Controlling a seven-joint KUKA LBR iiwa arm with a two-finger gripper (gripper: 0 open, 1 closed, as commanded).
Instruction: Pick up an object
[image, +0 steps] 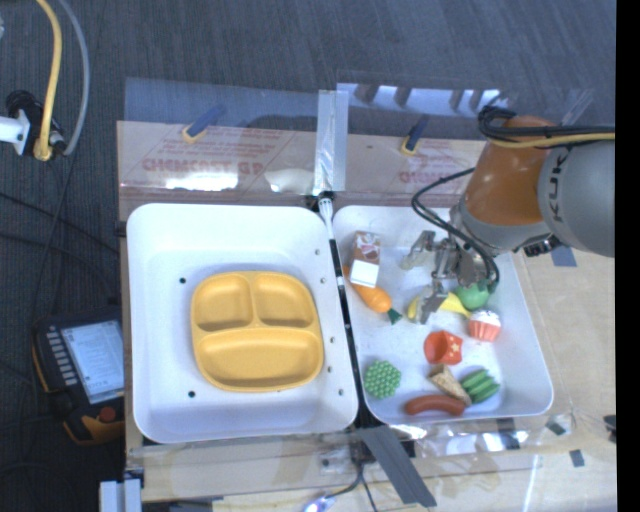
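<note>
We log approach step: metal two-finger gripper (432, 280), fingers spread open, holding nothing. Yellow-green plastic toy fruit (462, 298) just right of fingers; small orange plastic carrot (373, 297) left. Next: descend, close.

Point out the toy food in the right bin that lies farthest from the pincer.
The brown plastic sausage by the right white bin's near edge. It lies below the green round toy and green pods, farthest from the pincer.
</note>
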